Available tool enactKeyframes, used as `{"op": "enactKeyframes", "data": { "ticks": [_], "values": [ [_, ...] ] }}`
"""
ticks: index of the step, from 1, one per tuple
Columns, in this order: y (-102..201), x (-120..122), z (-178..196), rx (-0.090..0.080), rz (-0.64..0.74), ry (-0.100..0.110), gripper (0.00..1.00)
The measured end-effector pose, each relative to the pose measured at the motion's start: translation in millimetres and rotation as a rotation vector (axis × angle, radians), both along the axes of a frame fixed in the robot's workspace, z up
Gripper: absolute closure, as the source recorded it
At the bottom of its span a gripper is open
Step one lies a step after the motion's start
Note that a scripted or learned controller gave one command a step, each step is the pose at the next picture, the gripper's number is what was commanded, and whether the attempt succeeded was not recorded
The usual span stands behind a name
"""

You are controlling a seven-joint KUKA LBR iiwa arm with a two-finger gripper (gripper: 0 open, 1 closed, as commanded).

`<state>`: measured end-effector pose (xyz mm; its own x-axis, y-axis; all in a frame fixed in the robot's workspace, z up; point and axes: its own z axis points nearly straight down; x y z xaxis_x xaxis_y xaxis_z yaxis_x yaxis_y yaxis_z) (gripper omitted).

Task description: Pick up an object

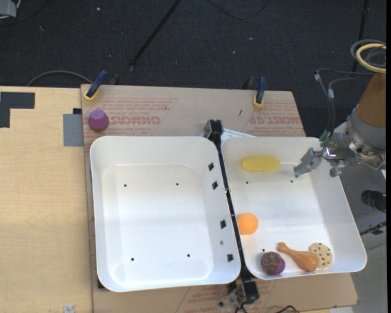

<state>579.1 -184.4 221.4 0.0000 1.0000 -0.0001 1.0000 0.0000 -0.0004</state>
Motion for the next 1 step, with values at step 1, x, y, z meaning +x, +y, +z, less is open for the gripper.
{"op": "enactKeyframes", "data": {
  "ticks": [1],
  "values": [
    [31.7,-18.8,-138.9,0.002,0.001,0.008,0.00]
  ]
}}
